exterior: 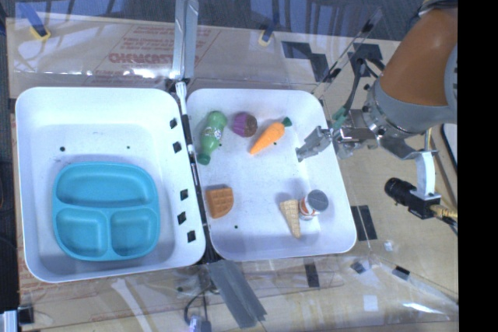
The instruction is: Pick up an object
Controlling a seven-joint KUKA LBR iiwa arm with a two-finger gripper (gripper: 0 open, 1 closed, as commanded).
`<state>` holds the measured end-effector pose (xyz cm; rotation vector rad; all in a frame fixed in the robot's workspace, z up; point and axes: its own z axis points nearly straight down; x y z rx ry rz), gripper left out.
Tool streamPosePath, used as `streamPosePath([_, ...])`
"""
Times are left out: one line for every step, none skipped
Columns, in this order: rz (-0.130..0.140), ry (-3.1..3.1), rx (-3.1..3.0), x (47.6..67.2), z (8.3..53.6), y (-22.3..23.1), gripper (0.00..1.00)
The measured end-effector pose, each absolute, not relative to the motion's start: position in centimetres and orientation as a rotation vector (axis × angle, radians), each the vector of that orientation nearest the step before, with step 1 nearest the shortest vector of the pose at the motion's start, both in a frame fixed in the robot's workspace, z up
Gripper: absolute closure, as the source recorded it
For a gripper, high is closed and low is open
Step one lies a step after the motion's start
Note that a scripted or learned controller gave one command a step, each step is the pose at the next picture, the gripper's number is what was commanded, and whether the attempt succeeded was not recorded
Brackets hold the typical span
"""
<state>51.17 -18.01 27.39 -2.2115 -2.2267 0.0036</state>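
1. The pincer (313,144) is hanging over the right edge of the right bin (257,241), low and pointing leftward into it; at this size I cannot tell whether it is open or closed, and nothing is showing in its grip.
2. The arm (420,78), grey with its orange band, is reaching in from the right behind the pincer, its wrist sitting above the bin's right wall.
3. Judging by this, the approach step is in hand: no object is lifted, and all of them are lying on the bin floor.
4. Nearest the pincer, just to its left, a toy carrot (267,137) is lying tilted, and beside that a small purple vegetable (244,124) and a green bottle (210,135) are resting near the bin's left wall.
5. Toward the front of the bin, an ice-cream cone (291,217) is touching a small round tin (314,203), and a waffle-like piece (219,201) is lying well apart from them.
6. The left bin (39,120) is holding a blue divided tray (106,209).
7. The next move is probably calling for choosing one target, most likely the carrot, centring over it, and descending so the pincer is straddling its narrow width.
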Motion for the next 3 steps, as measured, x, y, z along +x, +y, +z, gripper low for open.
streamPosePath([0.007,-2.181,-2.255,57.6,20.8,-11.7,0.0])
streamPosePath([0.003,-2.329,-2.103,61.4,11.6,-15.0,0.0])
streamPosePath([0.001,-2.156,-2.284,62.2,9.2,-15.6,0.0])
